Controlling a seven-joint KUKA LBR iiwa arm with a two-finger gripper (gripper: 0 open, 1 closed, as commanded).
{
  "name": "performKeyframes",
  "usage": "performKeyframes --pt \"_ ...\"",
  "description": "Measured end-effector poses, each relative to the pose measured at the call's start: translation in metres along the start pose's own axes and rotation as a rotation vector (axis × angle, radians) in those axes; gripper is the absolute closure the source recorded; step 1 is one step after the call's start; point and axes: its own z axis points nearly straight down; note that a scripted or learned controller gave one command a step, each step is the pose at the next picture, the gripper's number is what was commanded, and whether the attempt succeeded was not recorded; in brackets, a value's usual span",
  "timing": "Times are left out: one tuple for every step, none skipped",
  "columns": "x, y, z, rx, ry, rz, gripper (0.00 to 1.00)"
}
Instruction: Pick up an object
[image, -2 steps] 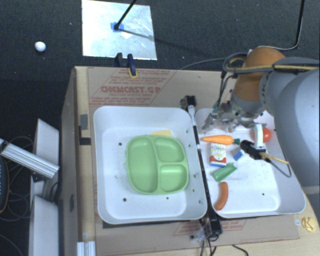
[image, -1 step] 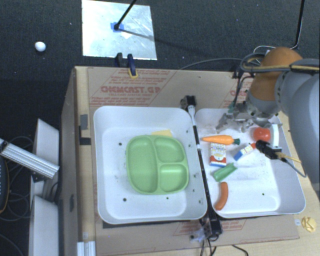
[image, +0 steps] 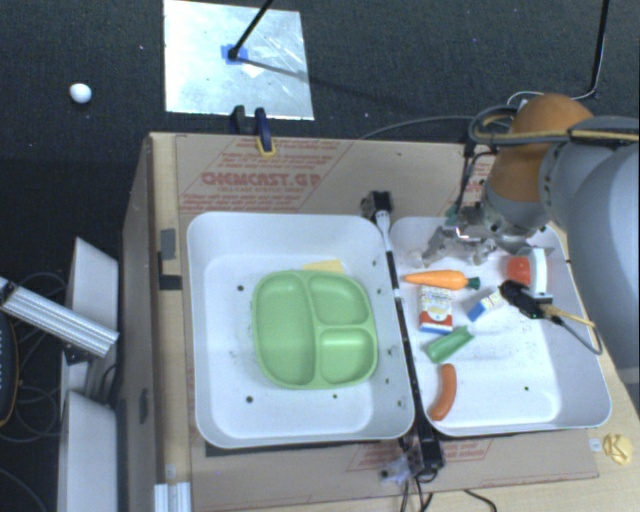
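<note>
- Nearest the lens, low in the frame, a reddish-orange sausage (image: 443, 390) lies along the left side of the right bin (image: 520, 400), well apart from the gripper.
- My guess for the thing to be picked is the carrot (image: 435, 281). It lies crosswise in the upper left part of that bin and is the object closest under the gripper.
- At the bin's upper edge, the gripper (image: 456, 246) hangs just above the carrot and apart from it. I cannot tell whether it is open or closed, and nothing can be seen held in it.
- Just below the carrot sits a small red-and-white packet (image: 436, 308), with a little blue piece (image: 478, 308) to its right and a green piece (image: 447, 345) lying slantwise under both.
- To the right of the carrot's tip lies a red piece (image: 517, 269), nearly under the wrist.
- Judged from this, the step in hand is the approach; no grasp has been made.
- The next move calls for a descent centred on the carrot's body, across its narrow width, and clear of the packet just beside it.
- Further out, the left bin (image: 230, 400) holds 1 green plate (image: 300, 300) with 3 compartments, and a yellow piece (image: 323, 266) shows at its upper rim.
</note>
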Motion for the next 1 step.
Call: performKeyframes --pt "0.0087 -0.0001 0.0001 0.001 0.000 0.000 0.00"
